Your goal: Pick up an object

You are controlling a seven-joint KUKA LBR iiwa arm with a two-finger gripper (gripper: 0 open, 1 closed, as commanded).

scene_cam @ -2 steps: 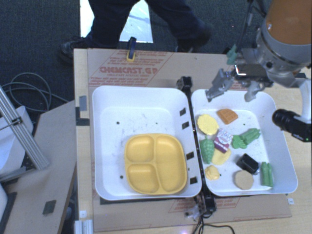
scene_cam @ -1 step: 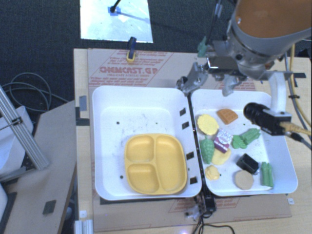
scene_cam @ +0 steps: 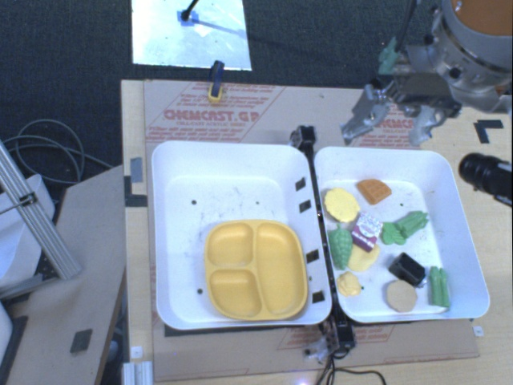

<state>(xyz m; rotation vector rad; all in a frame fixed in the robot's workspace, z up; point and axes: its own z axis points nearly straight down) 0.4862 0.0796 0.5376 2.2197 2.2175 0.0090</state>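
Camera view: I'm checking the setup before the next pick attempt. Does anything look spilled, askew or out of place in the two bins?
Nothing stands out. The yellow divided tray lies flat in the left bin, slightly turned. The small toy food pieces all sit inside the right bin, clustered but not spilled. The gripper hangs above that bin's far edge.

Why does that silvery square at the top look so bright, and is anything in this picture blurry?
In the camera view, the shiny sheet reflects overhead light, giving pale glare; the white bins look evenly lit with soft shadows only; the gripper and arm nearest the lens look slightly soft, while the yellow tray and small toys stay fairly sharp.
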